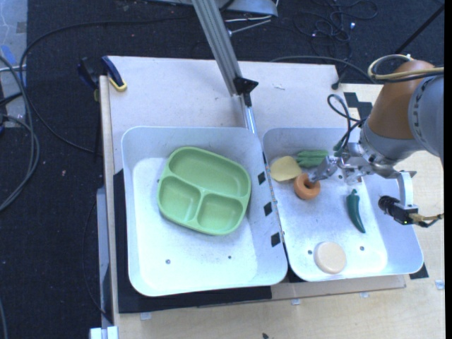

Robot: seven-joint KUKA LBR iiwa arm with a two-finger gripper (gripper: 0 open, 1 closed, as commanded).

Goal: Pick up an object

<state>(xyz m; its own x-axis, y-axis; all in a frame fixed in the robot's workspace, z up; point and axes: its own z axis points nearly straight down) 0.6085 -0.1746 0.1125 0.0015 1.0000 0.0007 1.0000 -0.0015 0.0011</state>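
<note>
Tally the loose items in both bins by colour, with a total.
Green: 3 - divided plate in the left bin, leafy piece and dark pepper in the right bin.
Yellow: 1 - flat piece.
Orange: 1 - ring-shaped piece.
Cream: 1 - round piece.
Total: 6

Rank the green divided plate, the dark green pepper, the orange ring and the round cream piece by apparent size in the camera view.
1. green divided plate
2. round cream piece and dark green pepper: too close to rank
3. orange ring
</note>
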